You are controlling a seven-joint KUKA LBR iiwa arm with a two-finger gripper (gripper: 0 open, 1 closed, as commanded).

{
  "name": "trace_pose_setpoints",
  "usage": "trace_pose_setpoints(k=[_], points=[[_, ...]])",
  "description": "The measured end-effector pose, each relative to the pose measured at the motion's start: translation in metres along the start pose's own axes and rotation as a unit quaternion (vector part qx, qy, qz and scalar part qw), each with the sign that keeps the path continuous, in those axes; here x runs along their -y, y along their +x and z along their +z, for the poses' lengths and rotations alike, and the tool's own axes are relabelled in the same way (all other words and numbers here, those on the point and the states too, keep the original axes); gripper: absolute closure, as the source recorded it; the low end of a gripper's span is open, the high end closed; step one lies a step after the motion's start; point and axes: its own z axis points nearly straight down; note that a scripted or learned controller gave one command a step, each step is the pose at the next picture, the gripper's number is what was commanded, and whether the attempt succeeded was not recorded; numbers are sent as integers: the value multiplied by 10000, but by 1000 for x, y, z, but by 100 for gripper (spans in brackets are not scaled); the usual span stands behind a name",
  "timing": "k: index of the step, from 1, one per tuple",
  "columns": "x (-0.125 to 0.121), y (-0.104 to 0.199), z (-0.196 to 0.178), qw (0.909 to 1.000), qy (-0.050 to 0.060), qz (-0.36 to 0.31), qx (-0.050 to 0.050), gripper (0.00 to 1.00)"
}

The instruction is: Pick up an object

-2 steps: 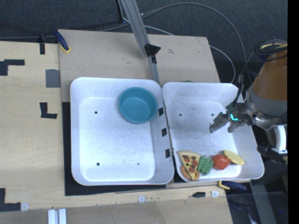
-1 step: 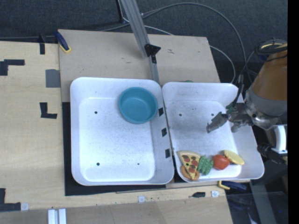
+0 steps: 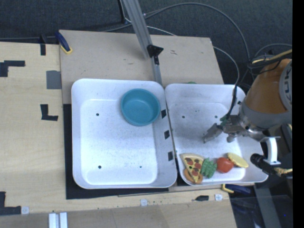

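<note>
A pizza slice (image 3: 191, 166) lies in the right bin's (image 3: 190, 103) near corner, tip pointing near, beside broccoli (image 3: 208, 167), a tomato (image 3: 224, 165) and a banana (image 3: 237, 160). The gripper (image 3: 212, 134) hovers above, holding nothing. A blue bowl (image 3: 139, 107) sits in the left bin (image 3: 114, 167).

Grey arm (image 3: 266, 113) (orange band, black cable).

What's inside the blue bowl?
The blue bowl sits in the left bin, and from above its whole inside looks bare blue. Whatever lies underneath the bowl is covered, so that part can't be seen.
</note>
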Motion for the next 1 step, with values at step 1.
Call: trace_pose_setpoints(k=[1], points=[[-4, -8, 52, 10000, -4, 1, 1, 0]])
